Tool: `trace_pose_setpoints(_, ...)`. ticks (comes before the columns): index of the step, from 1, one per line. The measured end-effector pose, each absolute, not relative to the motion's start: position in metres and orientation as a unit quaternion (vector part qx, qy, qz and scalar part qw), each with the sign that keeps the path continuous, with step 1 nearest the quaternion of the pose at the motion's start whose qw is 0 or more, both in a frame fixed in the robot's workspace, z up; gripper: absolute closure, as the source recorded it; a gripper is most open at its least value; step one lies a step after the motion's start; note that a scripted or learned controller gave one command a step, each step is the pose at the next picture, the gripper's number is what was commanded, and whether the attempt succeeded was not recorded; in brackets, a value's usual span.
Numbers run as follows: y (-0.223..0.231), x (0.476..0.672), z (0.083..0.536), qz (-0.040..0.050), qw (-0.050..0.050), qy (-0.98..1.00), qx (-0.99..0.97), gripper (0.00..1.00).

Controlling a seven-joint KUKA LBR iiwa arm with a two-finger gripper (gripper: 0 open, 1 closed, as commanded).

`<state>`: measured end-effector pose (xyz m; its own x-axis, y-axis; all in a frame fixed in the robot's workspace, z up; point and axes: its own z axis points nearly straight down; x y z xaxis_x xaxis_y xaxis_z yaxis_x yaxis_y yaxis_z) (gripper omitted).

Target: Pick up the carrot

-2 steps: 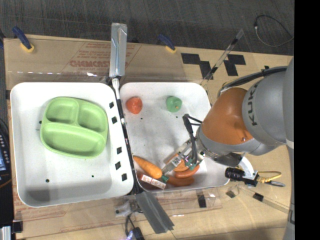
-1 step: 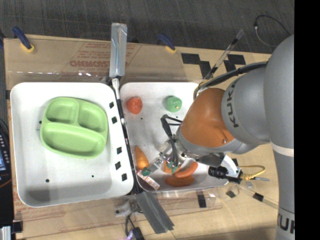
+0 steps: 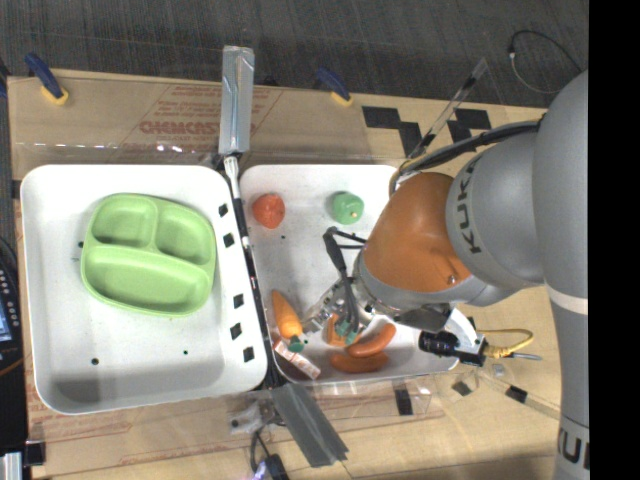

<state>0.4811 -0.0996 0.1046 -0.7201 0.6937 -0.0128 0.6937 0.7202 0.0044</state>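
Observation:
The carrot (image 3: pixel 287 317) is orange with a small green top. It lies in the right bin (image 3: pixel 300 183), close to that bin's left wall and near the front. My gripper (image 3: pixel 343 324) hangs low over the bin's front part, just right of the carrot, under the orange wrist band. The carrot lies apart from the gripper, on the bin floor. An orange-red sausage (image 3: pixel 371 341) lies directly at the gripper's right side, with another reddish piece (image 3: pixel 356 362) beneath it.
A red tomato (image 3: pixel 267 209) and a green round fruit (image 3: pixel 347 206) sit at the back of the right bin. A brownish item (image 3: pixel 301 367) lies by the front wall. The left bin (image 3: pixel 40 268) holds a green divided plate (image 3: pixel 150 253).

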Motion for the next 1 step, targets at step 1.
trace_pose_setpoints(1,-0.098,0.4987,0.0927,-0.0009,-0.001,0.745,0.667,1.0)
